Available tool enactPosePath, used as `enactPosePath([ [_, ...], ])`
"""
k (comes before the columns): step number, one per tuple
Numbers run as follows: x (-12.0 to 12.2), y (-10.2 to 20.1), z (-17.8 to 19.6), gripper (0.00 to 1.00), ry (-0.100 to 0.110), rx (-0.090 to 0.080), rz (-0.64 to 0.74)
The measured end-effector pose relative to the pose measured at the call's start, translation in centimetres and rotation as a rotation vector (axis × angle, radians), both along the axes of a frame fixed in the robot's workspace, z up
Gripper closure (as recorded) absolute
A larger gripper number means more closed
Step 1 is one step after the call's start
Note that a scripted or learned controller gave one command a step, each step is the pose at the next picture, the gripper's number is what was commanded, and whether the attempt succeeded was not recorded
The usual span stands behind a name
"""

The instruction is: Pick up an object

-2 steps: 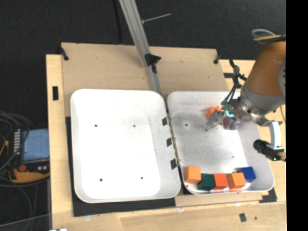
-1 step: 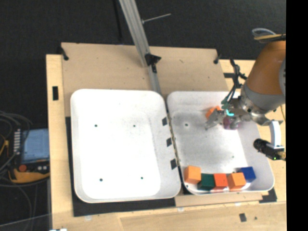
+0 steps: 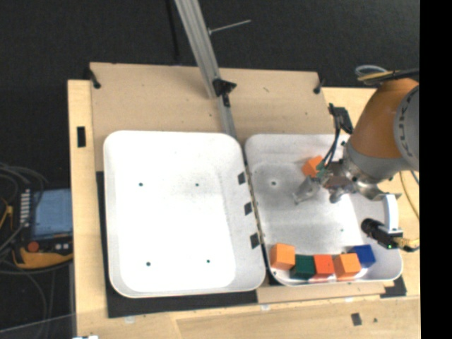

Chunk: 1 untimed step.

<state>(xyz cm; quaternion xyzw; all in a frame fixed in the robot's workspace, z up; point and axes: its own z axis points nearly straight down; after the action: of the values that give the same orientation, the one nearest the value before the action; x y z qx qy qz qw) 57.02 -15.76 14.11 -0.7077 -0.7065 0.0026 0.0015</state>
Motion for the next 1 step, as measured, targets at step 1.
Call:
enactPosePath([
  [1,0.10,-0.20,-4.38,0.00,-0.009,-0.002,-0.001],
])
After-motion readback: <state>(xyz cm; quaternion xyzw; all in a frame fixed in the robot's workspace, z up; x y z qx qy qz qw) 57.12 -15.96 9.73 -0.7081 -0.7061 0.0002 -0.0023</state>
